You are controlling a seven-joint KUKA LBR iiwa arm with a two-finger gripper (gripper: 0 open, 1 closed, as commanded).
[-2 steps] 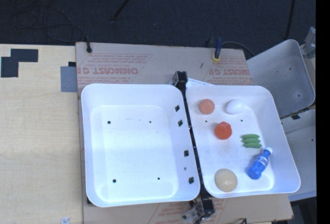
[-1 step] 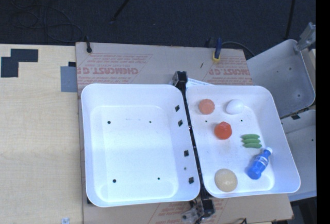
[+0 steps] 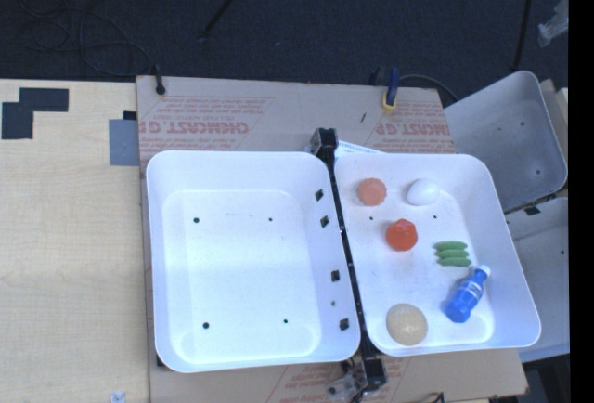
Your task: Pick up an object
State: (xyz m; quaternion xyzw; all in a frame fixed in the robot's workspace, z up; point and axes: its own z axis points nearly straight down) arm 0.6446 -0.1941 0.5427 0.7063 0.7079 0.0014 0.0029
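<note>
The right bin (image 3: 506, 234) holds several small objects. A pale orange ball (image 3: 372, 191) lies near its back left, with a white egg-like object (image 3: 422, 192) beside it. A red ball (image 3: 402, 235) sits near the middle. A green pea pod (image 3: 452, 253) lies to its right. A blue bottle (image 3: 466, 294) with a white cap lies tilted near the front right. A beige round object (image 3: 406, 323) rests at the front.
The left bin (image 3: 167, 206) stands beside the right one, joined by a black divider strip (image 3: 339, 243). Both rest on a cardboard sheet (image 3: 232, 118) on the wooden bench. A grey metal plate (image 3: 515, 132) stands at the right.
</note>
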